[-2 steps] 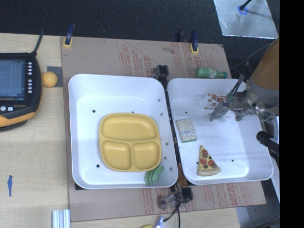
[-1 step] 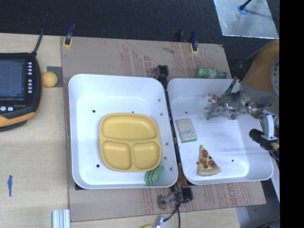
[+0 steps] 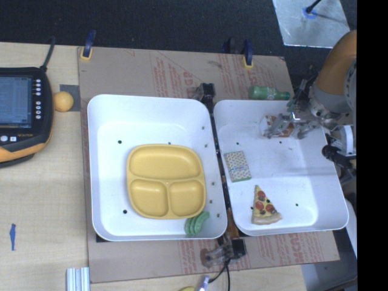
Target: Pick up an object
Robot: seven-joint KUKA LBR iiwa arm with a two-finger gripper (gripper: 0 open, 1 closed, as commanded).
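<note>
Progress was slight, as far as the view showed: nothing had been lifted clear of either bin. The arm [image 3: 336, 59] reached in from the right, and its pincer [image 3: 285, 126] sat low over the far corner of the right bin [image 3: 315, 214], among a small jumble of grey and reddish parts that was too blurred to separate from the tool. Whether the pincer was wide, narrow or closed on anything could not be told.

Candidate things for picking lay untouched. A pizza slice [image 3: 264, 206] rested near the front of the right bin, and a small patterned card [image 3: 237, 165] lay just beside the wall shared with the left bin [image 3: 100, 162]. In that left bin a yellow divided plate [image 3: 165, 180] sat flat in the middle, with a green toy [image 3: 196, 224] touching its near corner. A green bottle [image 3: 269, 93] lay outside on the worktop [image 3: 36, 223], behind the right bin.

By my judgement, the grasp and the lift both remained to be done.
</note>
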